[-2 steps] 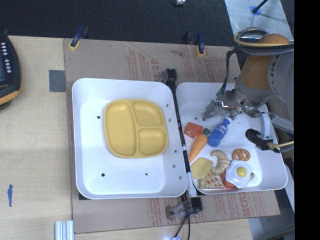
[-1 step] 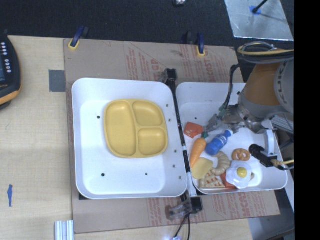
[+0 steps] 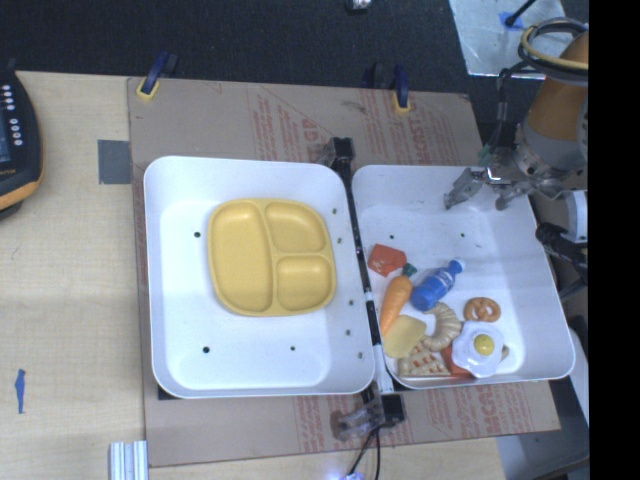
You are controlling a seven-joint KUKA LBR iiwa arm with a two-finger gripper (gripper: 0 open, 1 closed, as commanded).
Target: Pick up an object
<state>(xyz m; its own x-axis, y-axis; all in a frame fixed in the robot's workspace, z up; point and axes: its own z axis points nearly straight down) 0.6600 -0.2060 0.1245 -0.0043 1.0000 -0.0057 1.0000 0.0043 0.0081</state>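
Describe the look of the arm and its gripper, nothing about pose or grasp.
The arm is a thick, rounded grey body with an orange band above the wrist. A dark cable loops around it near that band. The gripper is a small metallic grey assembly with two slim, pale grey fingers and a small teal spot beside its mount.

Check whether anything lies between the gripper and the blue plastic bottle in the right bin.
Nothing visible does. The gripper is over the right white bin's far end, and only bare bin floor shows between it and the blue plastic bottle.
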